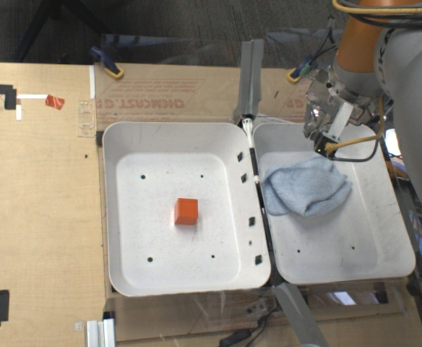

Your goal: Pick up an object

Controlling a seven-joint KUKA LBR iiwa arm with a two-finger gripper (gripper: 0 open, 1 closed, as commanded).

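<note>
Grey cloth (306, 188) near wrist (328, 96), seemingly apart

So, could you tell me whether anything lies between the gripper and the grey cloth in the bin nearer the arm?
Nothing visible does. The gripper sits above the far end of that bin, just behind the cloth, with only white floor between them. The red block lies apart in the other bin.

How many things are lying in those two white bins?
2: an orange block in the bin on the view's left, a grey-blue cloth in the other bin. The cloth could hide something small.
</note>
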